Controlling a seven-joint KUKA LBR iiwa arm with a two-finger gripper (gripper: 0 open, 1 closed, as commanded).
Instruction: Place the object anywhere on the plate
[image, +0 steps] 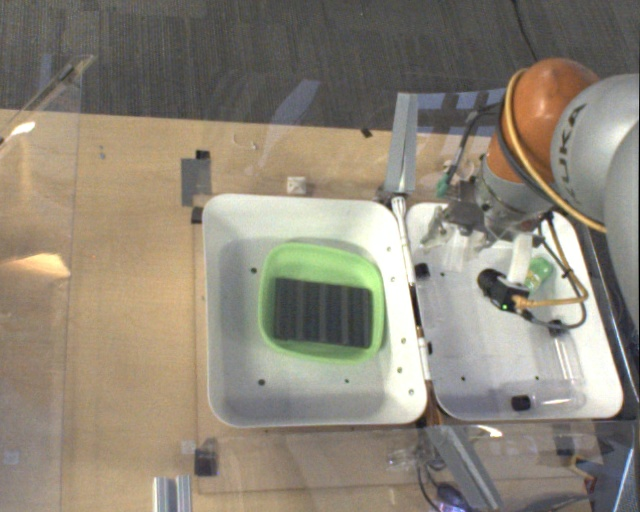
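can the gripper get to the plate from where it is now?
Probably yes. The green plate lies open in the left bin, nothing over it. The gripper sits over the right bin, and just the low rims between the bins separate them.

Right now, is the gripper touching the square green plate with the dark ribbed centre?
Apart. The camera view shows the green plate lying in the left white bin, while the gripper is over the right white bin, the bins' rims between them.
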